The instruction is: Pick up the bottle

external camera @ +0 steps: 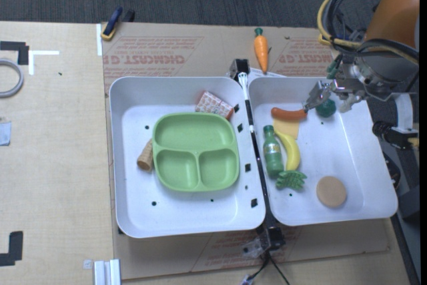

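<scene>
Bottle (pixel 272 151), green with a paler label, is lying on its side in the right bin (pixel 360 173), close against that bin's left wall, its cap pointing toward the far end. It is resting on the bin floor, so the pick is not yet accomplished; by the look of things the approach, the descent, the closing and the lift are all remaining.

Banana (pixel 291 150) is lying just beside the bottle on its right, apparently touching it along part of its length. A green leafy toy (pixel 291 179) is sitting just beyond the bottle's near end, and a sausage (pixel 288 114) is lying crosswise near its cap. A round tan disc (pixel 331 191) is resting well apart, toward the near right corner.

Tool (pixel 323 101) is hanging over the far part of the right bin, well apart from the bottle. A small dark green object (pixel 325 109) is sitting at its tip; whether it is being grasped, or whether the tool is released or clenched, I cannot tell.

Left bin (pixel 127 190) is carrying a green divided plate (pixel 197 151), a cork-like piece (pixel 145 157) and a patterned packet (pixel 213 103). A toy carrot (pixel 260 48) is lying on the desk (pixel 53 163) behind the bins
</scene>
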You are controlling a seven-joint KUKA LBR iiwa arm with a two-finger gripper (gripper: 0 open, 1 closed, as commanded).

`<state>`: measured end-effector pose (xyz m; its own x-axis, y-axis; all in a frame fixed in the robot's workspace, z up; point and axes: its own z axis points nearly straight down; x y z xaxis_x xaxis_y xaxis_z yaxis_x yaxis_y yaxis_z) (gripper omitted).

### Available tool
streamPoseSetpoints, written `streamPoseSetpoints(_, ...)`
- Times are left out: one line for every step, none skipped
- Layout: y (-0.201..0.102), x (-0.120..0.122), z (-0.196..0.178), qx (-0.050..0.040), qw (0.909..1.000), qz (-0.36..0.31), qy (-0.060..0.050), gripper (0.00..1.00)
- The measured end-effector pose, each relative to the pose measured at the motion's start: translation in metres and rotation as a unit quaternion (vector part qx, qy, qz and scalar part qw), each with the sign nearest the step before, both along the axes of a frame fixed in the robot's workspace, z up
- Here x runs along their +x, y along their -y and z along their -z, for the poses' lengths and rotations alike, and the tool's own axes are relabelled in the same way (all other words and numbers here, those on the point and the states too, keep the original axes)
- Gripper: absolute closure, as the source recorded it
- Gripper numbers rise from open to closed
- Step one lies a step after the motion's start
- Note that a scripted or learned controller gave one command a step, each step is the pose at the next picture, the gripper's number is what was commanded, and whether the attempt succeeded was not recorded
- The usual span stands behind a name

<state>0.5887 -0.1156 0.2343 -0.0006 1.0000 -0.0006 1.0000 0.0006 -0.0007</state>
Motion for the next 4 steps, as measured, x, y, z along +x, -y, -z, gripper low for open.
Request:
streamPoseSetpoints(0.001, 0.000, -0.010, -0.0007, 1.0000, 0.000, 0.000, 1.00)
streamPoseSetpoints(-0.155, -0.012, 0.043, -0.0004, 0.9984, 0.056, -0.001, 1.00)
streamPoseSetpoints(-0.212, -0.069, -0.039, -0.0003, 0.9970, -0.077, 0.000, 1.00)
streamPoseSetpoints(-0.273, -0.112, -0.008, -0.0004, 1.0000, 0.007, -0.001, 1.00)
